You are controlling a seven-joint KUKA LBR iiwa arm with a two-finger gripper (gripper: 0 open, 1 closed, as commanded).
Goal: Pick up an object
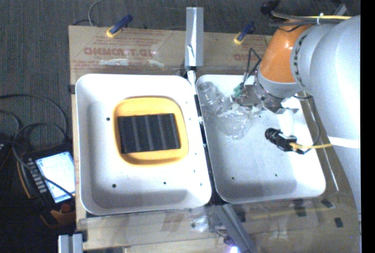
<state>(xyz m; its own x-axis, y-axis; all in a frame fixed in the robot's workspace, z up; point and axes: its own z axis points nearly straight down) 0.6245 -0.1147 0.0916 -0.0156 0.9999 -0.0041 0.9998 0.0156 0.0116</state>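
Grey arm with orange band (pixel 328 70) loomed over right white bin (pixel 269 184); I parked gripper (pixel 249 96) beside crumpled clear plastic bottle (pixel 225 111) at bin's far-left corner. Grip state: cannot tell. Risk: slick, yielding plastic could slip free.

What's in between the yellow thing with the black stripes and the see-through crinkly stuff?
In the camera view, the raised rims of the two bins lie between the yellow tray and the clear plastic object.

Grey arm (pixel 334 70) reaching in from right, wrist bent down, orange band.
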